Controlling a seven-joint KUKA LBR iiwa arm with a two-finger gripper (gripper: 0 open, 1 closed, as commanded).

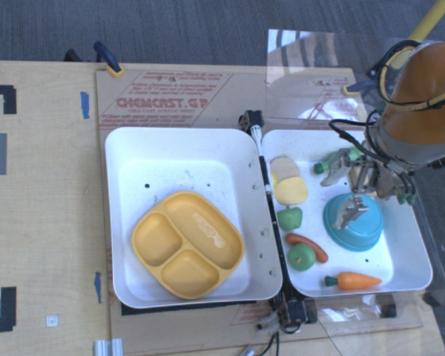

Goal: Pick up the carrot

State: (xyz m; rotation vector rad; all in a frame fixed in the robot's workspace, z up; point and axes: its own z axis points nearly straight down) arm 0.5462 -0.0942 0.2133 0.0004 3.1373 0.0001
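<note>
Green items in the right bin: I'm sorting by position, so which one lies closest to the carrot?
The round green apple, beside the red chilli; the other green piece sits farther from the carrot.

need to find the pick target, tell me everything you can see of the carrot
The carrot is a small orange toy, plastic-looking, with a green stub at its left end. It lies flat on the floor of the right bin, near the front wall, tapered tip pointing right. Nothing touches it: the blue bowl sits just behind it and the gripper hangs over that bowl.
</note>
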